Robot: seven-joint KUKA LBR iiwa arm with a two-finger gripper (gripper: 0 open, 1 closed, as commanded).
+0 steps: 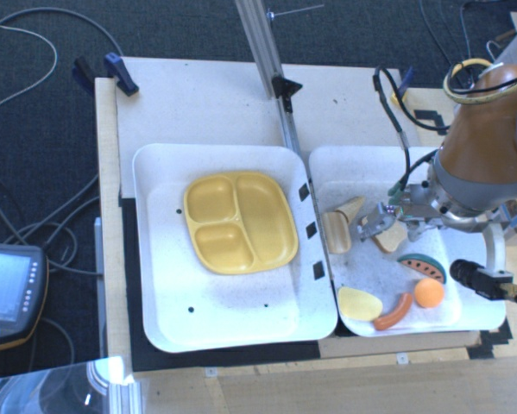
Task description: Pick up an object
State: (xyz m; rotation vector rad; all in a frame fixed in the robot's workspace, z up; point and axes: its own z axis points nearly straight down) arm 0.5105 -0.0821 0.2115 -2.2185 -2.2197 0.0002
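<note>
Since the end effector (381, 222) hovers low in the right bin (362, 158) among tan bread pieces (337, 231), fingers' spacing impossible to tell, it should centre over one piece before closing.

cam: fixed overhead | slanted down | both bins (154, 257) | seemingly mid-range

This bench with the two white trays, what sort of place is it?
Most likely a robotics lab: a grey arm with a claw reaches over toy food such as an orange, and loose cables trail across the floor.
</note>
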